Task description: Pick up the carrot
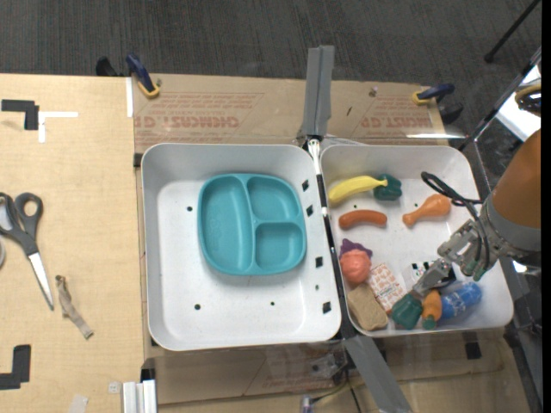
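The carrot (430, 305) is a short orange piece with a green top (405, 313). It lies near the front edge of the right bin (405, 157), between a tan bread slice and a blue bottle. My gripper (433, 279) reaches in from the right and hangs slanted just above the carrot's orange end. Its fingers are open, with nothing between them. The orange band of the arm (525, 188) is at the right edge.
The right bin also holds a banana (355, 187), a sausage (362, 219), a drumstick (428, 209), a pink-and-purple toy (354, 263), a small packet (386, 283), the bread slice (368, 307) and the blue bottle (461, 299). A teal divided plate (252, 224) lies in the left bin (172, 317). Scissors (27, 235) lie far left.
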